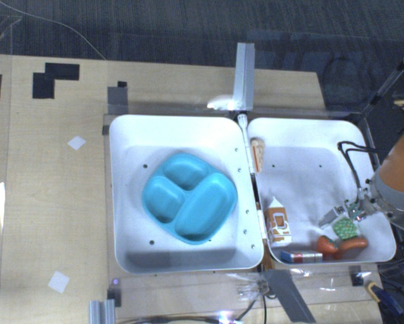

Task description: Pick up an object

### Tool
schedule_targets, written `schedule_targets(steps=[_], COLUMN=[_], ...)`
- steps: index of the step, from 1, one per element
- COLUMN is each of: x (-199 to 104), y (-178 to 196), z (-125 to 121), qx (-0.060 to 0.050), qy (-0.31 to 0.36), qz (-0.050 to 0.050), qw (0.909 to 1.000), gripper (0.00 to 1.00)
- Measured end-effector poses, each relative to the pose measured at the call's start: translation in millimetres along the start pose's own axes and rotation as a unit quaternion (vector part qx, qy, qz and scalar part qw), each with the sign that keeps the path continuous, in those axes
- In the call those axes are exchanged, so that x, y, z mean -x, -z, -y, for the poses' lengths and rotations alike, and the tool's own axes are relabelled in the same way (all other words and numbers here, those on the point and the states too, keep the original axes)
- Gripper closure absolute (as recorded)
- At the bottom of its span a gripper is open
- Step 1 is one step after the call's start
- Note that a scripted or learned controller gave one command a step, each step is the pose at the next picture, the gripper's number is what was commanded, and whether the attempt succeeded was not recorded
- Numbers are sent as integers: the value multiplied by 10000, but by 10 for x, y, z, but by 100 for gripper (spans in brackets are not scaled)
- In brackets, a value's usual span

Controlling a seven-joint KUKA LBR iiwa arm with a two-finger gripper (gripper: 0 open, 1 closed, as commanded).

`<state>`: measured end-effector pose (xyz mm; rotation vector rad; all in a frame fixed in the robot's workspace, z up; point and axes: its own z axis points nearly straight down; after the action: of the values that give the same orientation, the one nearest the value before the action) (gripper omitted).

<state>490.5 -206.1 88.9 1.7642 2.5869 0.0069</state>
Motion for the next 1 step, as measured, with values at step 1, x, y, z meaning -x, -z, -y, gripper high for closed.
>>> schedule_targets(steps=[1], x=[-645], y=[499], z=[-462], qx=[-13], qy=[1859], qz=[-17], qw=[9826], gripper=[0])
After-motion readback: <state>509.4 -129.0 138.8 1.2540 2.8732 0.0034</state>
